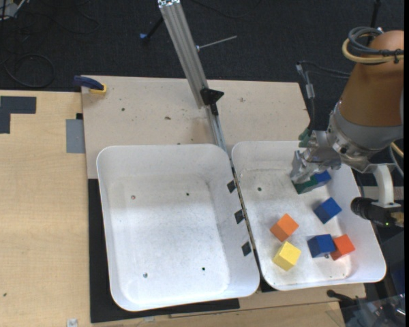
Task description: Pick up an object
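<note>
We record two white bins on the bench: the left bin and the right bin.

Arm: enters from three o'clock, its orange band above the wrist.

Gripper: low over the right bin's twelve o'clock area; its tips sit at a green-and-blue block, touching or just above it, and we cannot tell whether it is spread, pressed together or pinching the block.

Right bin contents:
- blue cube, near the bin's centre, toward three o'clock;
- orange cube, toward seven o'clock;
- yellow cube, at six o'clock;
- dark blue cube, touching a red-orange cube, at five o'clock.
</note>
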You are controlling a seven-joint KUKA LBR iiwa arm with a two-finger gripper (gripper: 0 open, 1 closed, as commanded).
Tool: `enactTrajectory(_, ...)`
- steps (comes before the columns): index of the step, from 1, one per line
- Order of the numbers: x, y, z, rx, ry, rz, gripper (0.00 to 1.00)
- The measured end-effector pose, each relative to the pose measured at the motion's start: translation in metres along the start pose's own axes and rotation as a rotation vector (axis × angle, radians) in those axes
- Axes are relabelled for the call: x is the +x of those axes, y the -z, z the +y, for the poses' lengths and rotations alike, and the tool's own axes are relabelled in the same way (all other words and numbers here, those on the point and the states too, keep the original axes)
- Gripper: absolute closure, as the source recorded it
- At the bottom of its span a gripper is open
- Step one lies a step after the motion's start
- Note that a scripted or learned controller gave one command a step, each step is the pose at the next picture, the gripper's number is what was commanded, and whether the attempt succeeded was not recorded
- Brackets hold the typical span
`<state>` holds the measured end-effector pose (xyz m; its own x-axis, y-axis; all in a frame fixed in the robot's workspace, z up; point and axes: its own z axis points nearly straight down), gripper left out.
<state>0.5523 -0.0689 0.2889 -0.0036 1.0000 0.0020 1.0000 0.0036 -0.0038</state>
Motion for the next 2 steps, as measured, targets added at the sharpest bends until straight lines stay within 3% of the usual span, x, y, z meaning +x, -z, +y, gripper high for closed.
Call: enactTrajectory(2,0.097,-0.018,-0.013,0.001,0.002,0.000,1.00)
